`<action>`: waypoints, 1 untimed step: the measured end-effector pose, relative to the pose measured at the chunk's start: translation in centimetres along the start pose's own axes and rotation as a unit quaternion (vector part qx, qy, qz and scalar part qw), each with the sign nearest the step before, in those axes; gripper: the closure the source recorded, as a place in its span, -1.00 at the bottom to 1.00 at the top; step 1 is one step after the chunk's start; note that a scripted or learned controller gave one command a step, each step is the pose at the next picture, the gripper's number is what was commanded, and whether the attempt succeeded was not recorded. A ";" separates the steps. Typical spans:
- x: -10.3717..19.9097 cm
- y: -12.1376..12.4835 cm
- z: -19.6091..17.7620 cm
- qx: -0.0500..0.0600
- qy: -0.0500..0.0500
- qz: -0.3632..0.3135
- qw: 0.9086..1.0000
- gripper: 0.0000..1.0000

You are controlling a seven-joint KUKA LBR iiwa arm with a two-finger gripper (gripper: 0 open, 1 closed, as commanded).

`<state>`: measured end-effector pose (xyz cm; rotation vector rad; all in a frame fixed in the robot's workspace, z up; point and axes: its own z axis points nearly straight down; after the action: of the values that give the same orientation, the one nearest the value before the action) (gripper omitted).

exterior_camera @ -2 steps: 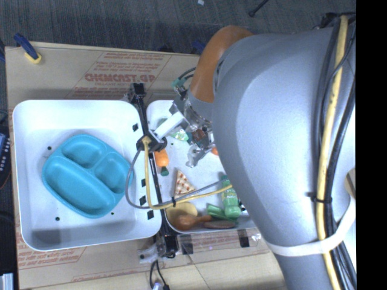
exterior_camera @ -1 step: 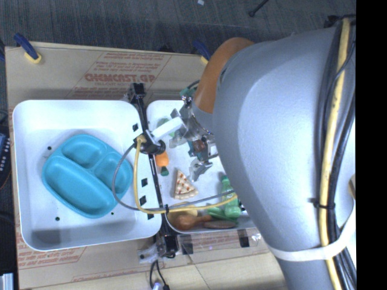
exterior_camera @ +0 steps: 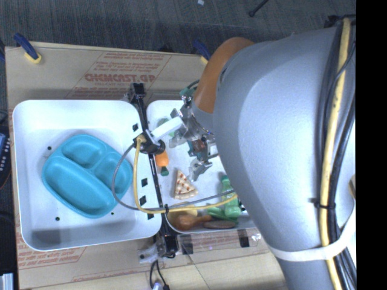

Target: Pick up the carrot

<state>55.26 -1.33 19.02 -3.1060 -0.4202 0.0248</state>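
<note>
The carrot (exterior_camera: 161, 159) is a small orange piece lying at the left edge of the right bin (exterior_camera: 158, 112), against the divider between the two bins. My gripper (exterior_camera: 201, 161) hangs over the right bin, a short way to the right of the carrot and apart from it. It is open, with nothing between its fingers. The grey arm with its orange band (exterior_camera: 217, 71) covers most of the right bin.
A pizza slice toy (exterior_camera: 183, 185) lies just below the gripper. Green toys (exterior_camera: 227, 202) and a brown one (exterior_camera: 188, 220) sit at the bin's near edge. A blue divided plate (exterior_camera: 87, 174) rests in the left bin (exterior_camera: 36, 125). A yellow cable (exterior_camera: 138, 180) loops over the divider.
</note>
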 end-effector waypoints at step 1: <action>0.0 0.0 0.0 0.000 0.000 0.000 1.000 -1.00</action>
<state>55.26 -1.33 19.02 -3.1059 -0.4203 0.0246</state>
